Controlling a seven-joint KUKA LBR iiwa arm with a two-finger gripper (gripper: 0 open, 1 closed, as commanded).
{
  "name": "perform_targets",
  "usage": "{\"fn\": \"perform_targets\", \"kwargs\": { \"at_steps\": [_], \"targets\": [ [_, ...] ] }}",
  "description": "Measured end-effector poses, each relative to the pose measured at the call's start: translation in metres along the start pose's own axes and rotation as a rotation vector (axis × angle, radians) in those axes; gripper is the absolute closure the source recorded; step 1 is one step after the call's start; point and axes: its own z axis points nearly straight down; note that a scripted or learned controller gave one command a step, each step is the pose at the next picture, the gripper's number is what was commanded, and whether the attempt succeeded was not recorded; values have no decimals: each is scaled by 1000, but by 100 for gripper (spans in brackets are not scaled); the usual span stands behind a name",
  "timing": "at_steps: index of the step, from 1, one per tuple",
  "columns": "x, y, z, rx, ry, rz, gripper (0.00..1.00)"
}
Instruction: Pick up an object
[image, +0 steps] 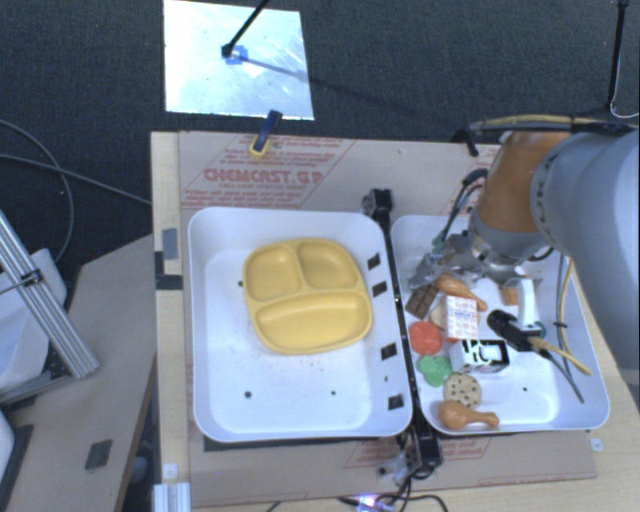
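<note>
Gripper (450, 262) poised low over the right bin (575, 405), w/ its grasp state impossible to tell from above, wrist blocking the view. Toy food, incl. a carrot (462, 288), choc bar (422, 299) and drumstick (468, 416), sits clustered below, the likely pick targets; yellow divided tray (305, 295) lies alone in the left bin (215, 400).

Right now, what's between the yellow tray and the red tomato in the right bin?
Camera view: bare white floor of the left bin, then the black divider where the two bins meet, between the yellow tray and red tomato.
</note>
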Motion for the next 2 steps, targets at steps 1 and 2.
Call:
{"fn": "perform_targets", "kwargs": {
  "at_steps": [1, 2],
  "targets": [
    [0, 4, -13, -9, -1, -1, 100],
    [60, -67, -107, -7, 3, -8, 100]
  ]
}}
